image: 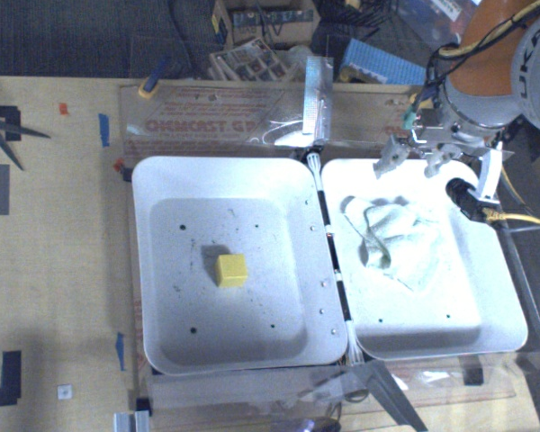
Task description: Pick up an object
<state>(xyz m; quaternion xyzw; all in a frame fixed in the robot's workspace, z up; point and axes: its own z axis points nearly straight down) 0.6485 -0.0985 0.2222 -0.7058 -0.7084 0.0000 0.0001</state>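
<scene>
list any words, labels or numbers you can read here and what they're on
"CHOICAST G…" roughly, in faded red letters on the clear plastic sheet behind the bins; the exact letters are blurred.
"UK", part of a cut-off brand name, on the arm at the right edge.
Print on the blue packet and on the items in the cardboard box behind the bench: too small to read.
The yellow block and the white bins carry no visible text.
</scene>
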